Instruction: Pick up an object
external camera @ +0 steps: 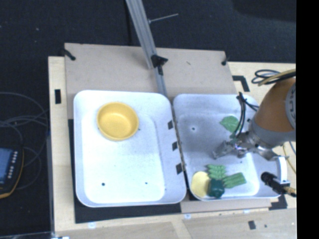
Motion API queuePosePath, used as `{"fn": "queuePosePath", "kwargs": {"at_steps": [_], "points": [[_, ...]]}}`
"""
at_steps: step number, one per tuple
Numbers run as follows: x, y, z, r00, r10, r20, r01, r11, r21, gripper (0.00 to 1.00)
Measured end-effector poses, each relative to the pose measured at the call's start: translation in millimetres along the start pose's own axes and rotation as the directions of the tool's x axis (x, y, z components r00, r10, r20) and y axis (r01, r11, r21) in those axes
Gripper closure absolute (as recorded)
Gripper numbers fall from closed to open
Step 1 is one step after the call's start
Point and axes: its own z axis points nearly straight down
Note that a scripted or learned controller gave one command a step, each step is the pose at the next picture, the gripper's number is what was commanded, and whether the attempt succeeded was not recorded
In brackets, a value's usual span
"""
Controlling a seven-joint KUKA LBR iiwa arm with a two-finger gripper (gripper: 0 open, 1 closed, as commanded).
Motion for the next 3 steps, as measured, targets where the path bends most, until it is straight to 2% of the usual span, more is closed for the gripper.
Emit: {"fn": "queuePosePath", "kwargs": {"at_steps": [1,3], "points": [[0,1,-12,1.000,0.001,-0.001,-0.001,1.000,-0.005,1.00],[-10,2,-108,1.000,0.000,0.001,0.000,1.000,-0.006,1.00]]}}
